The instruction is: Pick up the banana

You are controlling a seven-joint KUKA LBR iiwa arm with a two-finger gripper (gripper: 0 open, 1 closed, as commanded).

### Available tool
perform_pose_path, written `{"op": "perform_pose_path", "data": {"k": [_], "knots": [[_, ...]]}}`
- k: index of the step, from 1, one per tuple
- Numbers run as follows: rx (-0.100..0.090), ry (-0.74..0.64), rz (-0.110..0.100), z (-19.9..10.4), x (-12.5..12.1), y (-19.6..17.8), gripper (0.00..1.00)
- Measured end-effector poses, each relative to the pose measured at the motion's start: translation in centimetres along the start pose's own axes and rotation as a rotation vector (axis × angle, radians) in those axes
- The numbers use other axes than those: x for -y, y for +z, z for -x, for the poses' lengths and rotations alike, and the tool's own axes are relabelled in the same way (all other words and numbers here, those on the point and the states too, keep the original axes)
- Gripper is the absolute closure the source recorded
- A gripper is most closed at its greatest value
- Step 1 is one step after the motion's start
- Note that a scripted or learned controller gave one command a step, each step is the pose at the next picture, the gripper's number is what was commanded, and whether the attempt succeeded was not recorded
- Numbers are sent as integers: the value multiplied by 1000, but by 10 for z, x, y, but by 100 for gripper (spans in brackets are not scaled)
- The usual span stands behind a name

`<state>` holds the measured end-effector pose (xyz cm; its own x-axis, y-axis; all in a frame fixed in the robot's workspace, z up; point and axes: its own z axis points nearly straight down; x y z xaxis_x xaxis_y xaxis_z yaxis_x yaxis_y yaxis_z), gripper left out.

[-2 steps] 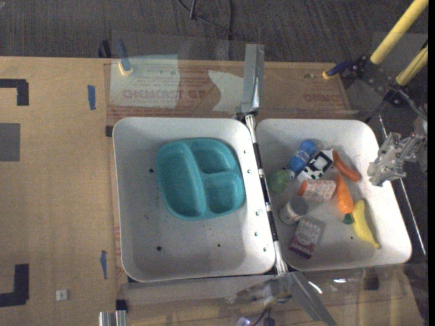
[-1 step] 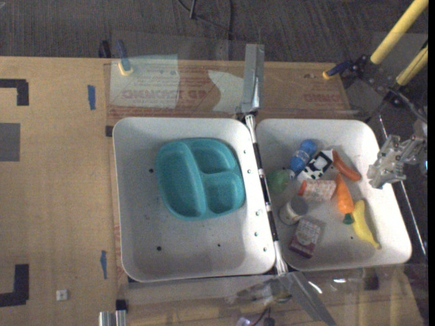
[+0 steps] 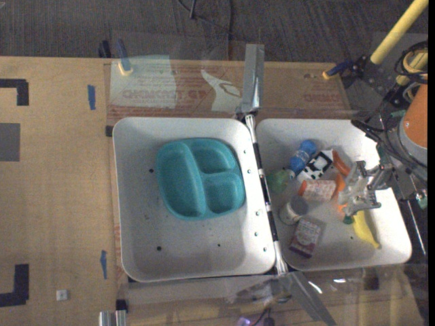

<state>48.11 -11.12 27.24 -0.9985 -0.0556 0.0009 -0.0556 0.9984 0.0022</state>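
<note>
The yellow banana lies in the right bin, near its front right corner, its upper end pointing toward the arm. My gripper hangs over the right side of that bin, just above and to the left of the banana's upper end. Whether it touches the banana cannot be made out. Nothing is seen held in it.
Left of the gripper lie a red and white box, an orange carrot-like piece, a black and white cube, a blue bottle, a green object, a small can and a dark red pack. A teal divided plate sits in the left bin.
</note>
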Motion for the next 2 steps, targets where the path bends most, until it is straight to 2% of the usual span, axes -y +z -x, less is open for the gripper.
{"op": "perform_pose_path", "data": {"k": [1, 2], "knots": [[5, -205, -1, 47, 27, 11, 100], [0, 23, 0, 54, -23, 87, 100]]}}
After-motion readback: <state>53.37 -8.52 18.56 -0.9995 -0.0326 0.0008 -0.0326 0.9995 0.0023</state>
